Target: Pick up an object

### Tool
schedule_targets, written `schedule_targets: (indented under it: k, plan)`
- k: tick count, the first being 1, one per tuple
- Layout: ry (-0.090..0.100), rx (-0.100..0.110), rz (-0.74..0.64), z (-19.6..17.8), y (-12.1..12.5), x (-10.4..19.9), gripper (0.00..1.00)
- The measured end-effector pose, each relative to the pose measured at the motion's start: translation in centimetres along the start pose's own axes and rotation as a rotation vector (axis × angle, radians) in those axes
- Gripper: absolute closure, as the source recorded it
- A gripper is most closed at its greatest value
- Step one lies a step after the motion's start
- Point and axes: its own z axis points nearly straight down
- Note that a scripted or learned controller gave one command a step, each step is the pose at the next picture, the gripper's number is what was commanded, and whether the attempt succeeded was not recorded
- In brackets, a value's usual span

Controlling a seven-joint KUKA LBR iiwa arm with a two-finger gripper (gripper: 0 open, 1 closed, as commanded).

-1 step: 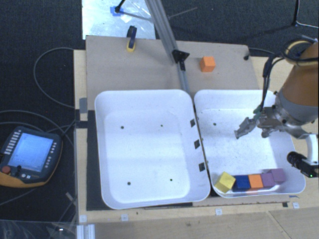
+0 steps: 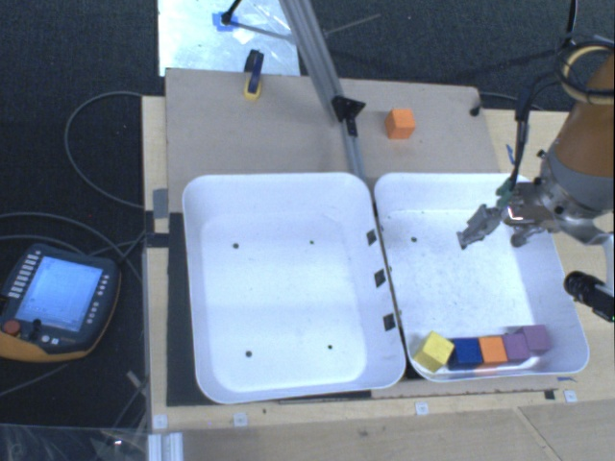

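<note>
A row of small blocks lies against the front wall of the right bin: a yellow block, a blue block, an orange block and two purple blocks. My gripper hangs over the right bin's back right part, well behind the row. Its fingers are open and nothing is between them.
The left bin adjoins the right one. An orange cube sits on the bench behind the bins, beside a slanted metal pole. A blue-and-yellow clamp lies at the back left. A teach pendant rests left of the bench.
</note>
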Motion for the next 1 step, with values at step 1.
schedule_targets:
  k: [1]
  plan:
    - [0.000, 0.000, -0.004, -0.88, 0.03, -0.06, 1.00]
